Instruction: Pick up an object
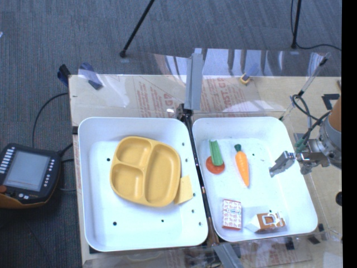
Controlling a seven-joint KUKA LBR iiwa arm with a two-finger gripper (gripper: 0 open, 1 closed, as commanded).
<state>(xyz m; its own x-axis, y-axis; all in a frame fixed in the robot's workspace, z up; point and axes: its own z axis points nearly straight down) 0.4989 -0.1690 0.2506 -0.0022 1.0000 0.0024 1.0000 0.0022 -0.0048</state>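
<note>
Underneath, the tan surface (pixel 139 94) stands on grey carpet (pixel 56 27) and bears two white bins, the right bin (pixel 268 124) holding a carrot (pixel 242 166), while the gripper (pixel 284 163) hovers over that bin's right side, holding nothing, its opening impossible to tell.

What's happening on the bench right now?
The arm reaches in from the right, with its gripper hovering over the right bin, holding nothing. That bin has a carrot, a green and red toy and two small cartons. The left bin holds a yellow tray with a yellow wedge beside it. Nothing is picked yet.
</note>
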